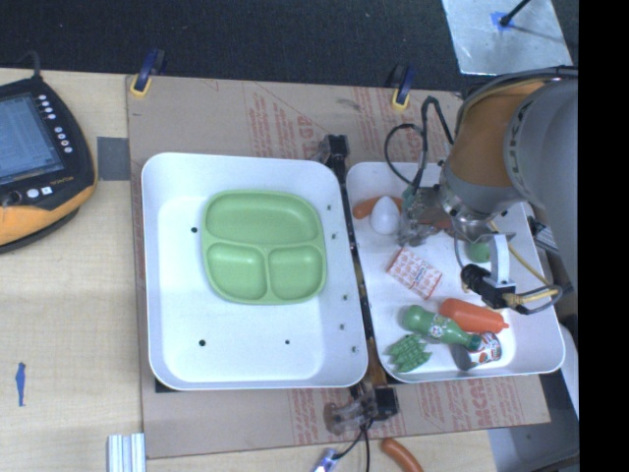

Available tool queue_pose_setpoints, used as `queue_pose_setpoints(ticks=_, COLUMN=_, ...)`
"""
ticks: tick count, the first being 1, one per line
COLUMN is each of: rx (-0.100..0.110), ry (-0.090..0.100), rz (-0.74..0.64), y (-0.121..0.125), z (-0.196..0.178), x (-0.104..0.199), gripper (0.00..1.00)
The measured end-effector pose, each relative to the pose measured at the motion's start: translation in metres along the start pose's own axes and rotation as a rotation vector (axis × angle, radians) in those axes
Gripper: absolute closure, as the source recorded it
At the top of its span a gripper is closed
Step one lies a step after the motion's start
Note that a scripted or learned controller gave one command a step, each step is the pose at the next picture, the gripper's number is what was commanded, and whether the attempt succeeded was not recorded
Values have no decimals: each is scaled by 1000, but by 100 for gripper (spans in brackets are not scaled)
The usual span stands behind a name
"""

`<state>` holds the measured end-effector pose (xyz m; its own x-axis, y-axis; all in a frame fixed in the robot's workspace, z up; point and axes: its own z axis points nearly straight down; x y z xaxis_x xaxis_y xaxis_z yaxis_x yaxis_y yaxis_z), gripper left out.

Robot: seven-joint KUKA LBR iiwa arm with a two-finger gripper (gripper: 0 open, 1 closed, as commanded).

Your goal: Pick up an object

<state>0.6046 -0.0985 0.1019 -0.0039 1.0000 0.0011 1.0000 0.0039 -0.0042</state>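
The right bin (pixel 550 362) holds several small items. A white egg (pixel 384 217) lies at its back left, with a small orange piece (pixel 364 207) beside it. A red-and-white packet (pixel 415 272) sits mid-bin. Toward the front lie a green bottle (pixel 432 324), an orange carrot (pixel 476 316), a green leafy toy (pixel 406 353) and a small can (pixel 485 350). My gripper (pixel 417 220) hangs low over the back of this bin, just right of the egg and above the packet. The grey and orange arm (pixel 501 146) covers the bin's back right.
The left bin (pixel 167 264) holds a green divided plate (pixel 263 245). A teach pendant (pixel 34 160) lies on the bench at far left. Cables (pixel 408 146) loop behind the gripper. Clamps sit between the bins at back (pixel 335 149) and front (pixel 359 408).
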Motion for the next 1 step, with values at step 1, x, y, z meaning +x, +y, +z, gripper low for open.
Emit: queue_pose_setpoints(ticks=1, rx=-2, ry=-1, rz=2, y=-1, z=-59, x=-36, gripper=100)
